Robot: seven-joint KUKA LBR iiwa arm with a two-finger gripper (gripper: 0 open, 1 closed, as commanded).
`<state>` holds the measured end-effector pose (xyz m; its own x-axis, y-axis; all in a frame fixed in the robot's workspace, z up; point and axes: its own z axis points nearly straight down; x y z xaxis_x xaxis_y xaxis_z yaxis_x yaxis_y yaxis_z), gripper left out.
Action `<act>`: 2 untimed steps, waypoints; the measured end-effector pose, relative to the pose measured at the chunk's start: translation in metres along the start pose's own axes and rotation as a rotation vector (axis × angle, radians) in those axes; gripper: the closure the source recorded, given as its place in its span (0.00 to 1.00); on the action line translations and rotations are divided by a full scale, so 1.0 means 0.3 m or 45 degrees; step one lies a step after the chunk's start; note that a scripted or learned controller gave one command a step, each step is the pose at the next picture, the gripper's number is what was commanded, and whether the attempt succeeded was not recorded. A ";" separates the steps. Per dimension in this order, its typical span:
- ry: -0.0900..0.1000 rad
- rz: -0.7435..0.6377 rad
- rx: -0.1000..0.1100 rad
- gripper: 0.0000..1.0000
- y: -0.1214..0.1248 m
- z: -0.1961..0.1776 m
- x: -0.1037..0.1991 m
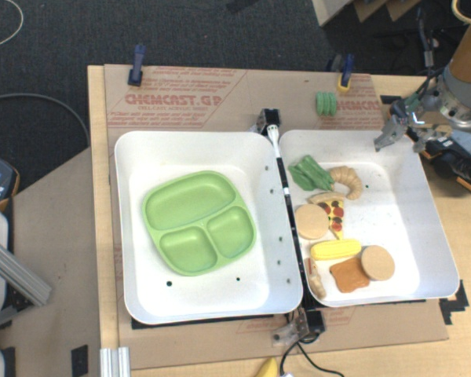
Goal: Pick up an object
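The right bin (412,210) holds several toy foods: a green leafy piece (310,173), a croissant (345,181), a pizza slice (334,210), a round tan cookie (312,221), a yellow corn piece (335,250), a brown toast slice (349,275) and a round bun (377,262). My gripper (399,128) hangs at the bin's far right corner, above its rim and well away from the foods. Its fingers stand apart with nothing between them.
The left bin (133,210) holds a green divided plate (198,221). A small green block (326,104) lies on the cardboard behind the right bin. Blue clamps (136,65) grip the cardboard's far edge. A black divider (281,179) runs between the bins.
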<state>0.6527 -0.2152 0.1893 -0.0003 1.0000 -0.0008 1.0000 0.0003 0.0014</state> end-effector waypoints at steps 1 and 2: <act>0.004 -0.004 0.008 0.00 -0.095 0.358 0.315; 0.005 -0.003 0.007 0.00 -0.364 0.001 0.508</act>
<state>0.5433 -0.0627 0.1887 -0.0029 1.0000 0.0035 1.0000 0.0029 -0.0043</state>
